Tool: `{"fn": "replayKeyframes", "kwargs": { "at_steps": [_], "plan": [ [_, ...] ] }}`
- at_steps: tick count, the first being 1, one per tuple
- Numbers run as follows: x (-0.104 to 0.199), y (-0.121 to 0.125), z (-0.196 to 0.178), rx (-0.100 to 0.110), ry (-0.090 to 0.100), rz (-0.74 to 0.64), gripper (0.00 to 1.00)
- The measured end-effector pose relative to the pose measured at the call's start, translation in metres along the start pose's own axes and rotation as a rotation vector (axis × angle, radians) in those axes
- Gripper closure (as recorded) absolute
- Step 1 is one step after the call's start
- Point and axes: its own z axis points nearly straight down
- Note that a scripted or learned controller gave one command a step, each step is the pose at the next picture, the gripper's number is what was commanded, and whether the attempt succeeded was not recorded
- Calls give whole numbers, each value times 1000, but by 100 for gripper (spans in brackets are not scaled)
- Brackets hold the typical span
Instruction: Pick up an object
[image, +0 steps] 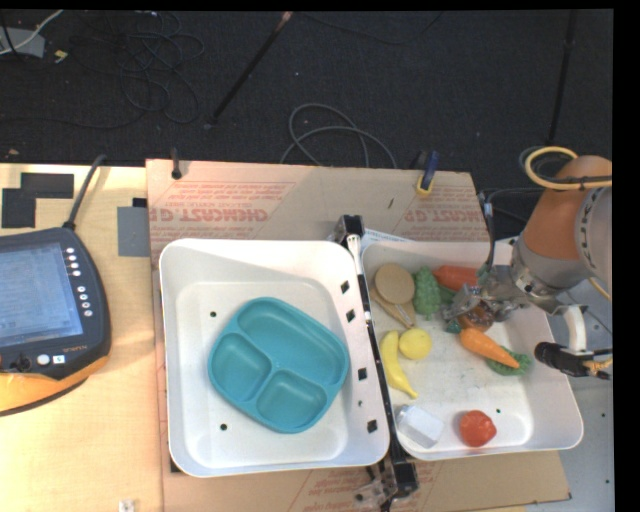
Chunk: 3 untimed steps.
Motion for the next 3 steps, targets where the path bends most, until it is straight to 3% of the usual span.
{"fn": "replayKeyframes", "kwargs": {
  "at_steps": [1,2,3],
  "plan": [
    [0,-12,0,-2,0,0,0],
    [0,-11,-8,2,1,-3,100],
    [83,19,-1,-4,0,-6,100]
  ]
}}
